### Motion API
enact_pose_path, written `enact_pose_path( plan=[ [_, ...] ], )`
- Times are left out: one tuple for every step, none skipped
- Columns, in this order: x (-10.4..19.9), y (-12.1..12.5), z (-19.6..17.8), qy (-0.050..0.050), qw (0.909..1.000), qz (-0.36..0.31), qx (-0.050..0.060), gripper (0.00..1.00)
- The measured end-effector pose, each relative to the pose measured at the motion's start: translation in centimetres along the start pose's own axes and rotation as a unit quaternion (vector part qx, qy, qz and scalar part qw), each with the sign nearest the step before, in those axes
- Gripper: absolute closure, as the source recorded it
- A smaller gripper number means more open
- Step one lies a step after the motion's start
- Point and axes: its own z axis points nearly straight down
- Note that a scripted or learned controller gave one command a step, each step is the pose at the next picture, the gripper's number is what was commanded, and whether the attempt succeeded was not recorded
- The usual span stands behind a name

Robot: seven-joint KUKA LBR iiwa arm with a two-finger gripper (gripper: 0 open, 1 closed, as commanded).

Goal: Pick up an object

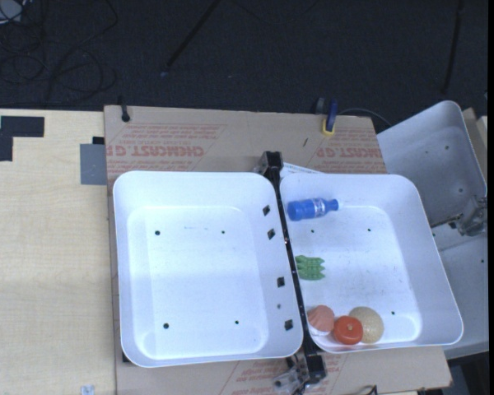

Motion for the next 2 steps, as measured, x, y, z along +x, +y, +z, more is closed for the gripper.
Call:
enact_pose_path(
  plan=[
    [-2.0,-0.2,5.8,0.001,1.0000,0.002,0.005,1.00],
    [-2.0,-0.1,0.3,0.000,1.0000,0.001,0.000,1.00]
  ],
)
